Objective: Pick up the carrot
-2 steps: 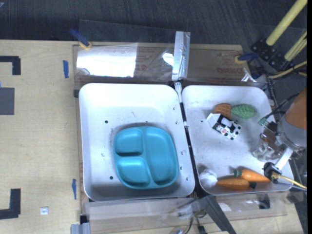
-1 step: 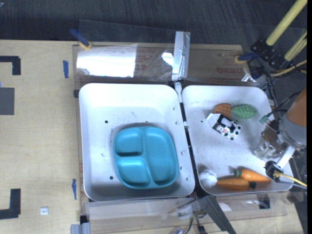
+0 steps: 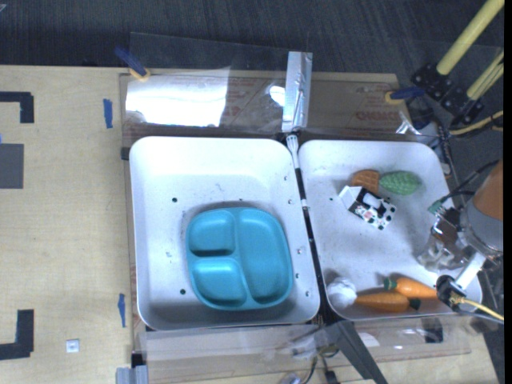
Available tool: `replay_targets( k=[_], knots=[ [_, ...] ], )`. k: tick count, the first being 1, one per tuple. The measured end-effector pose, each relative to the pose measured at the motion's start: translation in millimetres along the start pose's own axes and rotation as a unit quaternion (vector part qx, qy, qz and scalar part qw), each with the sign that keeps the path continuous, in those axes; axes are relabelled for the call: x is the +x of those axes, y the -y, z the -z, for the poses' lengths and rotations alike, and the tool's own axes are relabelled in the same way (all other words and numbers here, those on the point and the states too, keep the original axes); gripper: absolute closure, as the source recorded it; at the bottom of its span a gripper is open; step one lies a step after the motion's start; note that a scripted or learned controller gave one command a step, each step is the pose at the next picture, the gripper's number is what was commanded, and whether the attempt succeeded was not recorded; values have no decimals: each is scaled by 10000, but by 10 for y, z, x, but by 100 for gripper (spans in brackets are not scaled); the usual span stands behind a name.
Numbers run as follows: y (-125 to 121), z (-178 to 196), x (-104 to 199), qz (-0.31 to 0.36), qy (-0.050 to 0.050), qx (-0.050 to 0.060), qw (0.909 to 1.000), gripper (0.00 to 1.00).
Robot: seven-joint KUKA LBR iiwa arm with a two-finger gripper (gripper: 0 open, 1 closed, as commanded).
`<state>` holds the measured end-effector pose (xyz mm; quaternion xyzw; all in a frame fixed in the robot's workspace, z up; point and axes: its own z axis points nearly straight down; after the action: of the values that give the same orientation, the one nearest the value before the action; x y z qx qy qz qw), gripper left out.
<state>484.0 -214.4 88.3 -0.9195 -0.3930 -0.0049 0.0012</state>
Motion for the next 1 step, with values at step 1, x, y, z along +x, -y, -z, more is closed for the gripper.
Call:
replay_targets(
  k=[1],
  knots=[
    [1, 98, 13, 9, -2, 2, 10000, 100]
  ],
)
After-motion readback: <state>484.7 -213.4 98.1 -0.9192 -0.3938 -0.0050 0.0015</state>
